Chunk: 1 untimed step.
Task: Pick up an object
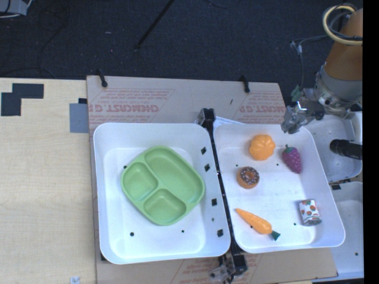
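The right bin (324, 182) holds an orange pumpkin-like toy (262, 147), a purple grape bunch (292, 159), a chocolate donut (248, 177), a carrot (256, 222) and a small can (309, 212). My gripper (292, 122) hangs over the bin's far right corner, above and just right of the grapes, with nothing seen between its fingers. The arm (342, 58) rises behind it at the right edge.
The left bin (109, 218) holds a green divided plate (162, 184). A black divider (214, 182) runs between the two bins. Cardboard (154, 102) lies under both, on a wooden bench (41, 182).
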{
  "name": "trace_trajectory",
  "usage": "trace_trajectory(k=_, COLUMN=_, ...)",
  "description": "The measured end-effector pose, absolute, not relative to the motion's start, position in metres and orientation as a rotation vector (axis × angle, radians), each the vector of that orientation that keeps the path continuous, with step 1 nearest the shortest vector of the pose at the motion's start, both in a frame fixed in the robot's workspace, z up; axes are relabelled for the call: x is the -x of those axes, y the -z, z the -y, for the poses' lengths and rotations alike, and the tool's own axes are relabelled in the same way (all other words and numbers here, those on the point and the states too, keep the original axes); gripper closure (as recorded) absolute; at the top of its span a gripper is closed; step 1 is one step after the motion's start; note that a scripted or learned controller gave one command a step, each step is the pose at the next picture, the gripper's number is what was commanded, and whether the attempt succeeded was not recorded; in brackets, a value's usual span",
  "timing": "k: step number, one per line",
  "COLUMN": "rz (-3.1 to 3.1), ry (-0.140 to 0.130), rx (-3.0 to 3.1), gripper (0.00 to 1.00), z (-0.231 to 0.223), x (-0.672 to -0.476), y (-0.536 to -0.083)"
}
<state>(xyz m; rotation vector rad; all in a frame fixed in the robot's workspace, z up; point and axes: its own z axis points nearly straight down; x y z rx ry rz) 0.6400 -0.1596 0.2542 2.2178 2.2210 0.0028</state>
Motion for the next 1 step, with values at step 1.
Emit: trace_trajectory(k=1, rz=-2.229, ry=0.001, rx=-2.220, gripper=1.00, z=0.1012, x=-0.6165, y=-0.2494)
